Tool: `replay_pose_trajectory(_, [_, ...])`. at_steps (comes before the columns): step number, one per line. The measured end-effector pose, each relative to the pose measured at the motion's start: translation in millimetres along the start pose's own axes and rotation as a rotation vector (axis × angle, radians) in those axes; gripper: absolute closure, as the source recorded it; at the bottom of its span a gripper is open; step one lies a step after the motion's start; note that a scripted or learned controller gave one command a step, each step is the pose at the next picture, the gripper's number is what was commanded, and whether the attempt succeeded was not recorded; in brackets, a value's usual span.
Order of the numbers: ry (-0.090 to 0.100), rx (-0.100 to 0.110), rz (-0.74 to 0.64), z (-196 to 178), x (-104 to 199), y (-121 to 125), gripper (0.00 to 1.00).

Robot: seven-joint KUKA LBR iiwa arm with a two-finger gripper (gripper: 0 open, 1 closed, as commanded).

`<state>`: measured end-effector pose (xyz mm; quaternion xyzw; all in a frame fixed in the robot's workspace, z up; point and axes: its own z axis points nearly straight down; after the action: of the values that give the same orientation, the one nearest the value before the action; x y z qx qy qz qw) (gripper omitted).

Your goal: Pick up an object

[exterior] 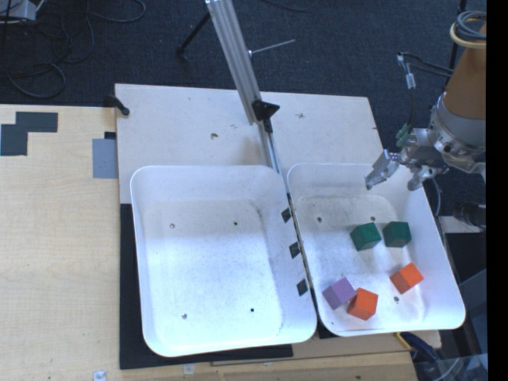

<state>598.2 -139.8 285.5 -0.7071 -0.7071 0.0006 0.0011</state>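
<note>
Open, empty hand (397,171) above right bin's far edge, green blocks (366,236) nearer.

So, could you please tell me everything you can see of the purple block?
The small purple cube-shaped block looks solid and matte, with a lighter top face. It sits turned at an angle on the floor of the right white bin, near its front left corner. An orange cube sits right beside it, apparently touching. The gripper is well away.

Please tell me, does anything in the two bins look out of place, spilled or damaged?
Nothing stands out. Two green blocks, two orange blocks and a purple block lie loose in the right bin, all inside its walls. The hand hangs above that bin's far edge.
</note>
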Motion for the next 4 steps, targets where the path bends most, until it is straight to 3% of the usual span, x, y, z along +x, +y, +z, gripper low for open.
replay_pose_trajectory(1, [0.002,0.01,0.003,109,-18,-58,0.0])
replay_pose_trajectory(2, [-0.001,-0.001,0.001,174,-5,-13,0.0])
replay_pose_trajectory(3, [0.0,0.002,0.005,167,-5,-14,1.0])
replay_pose_trajectory(4, [-0.005,-0.009,-0.001,185,25,-4,1.0])
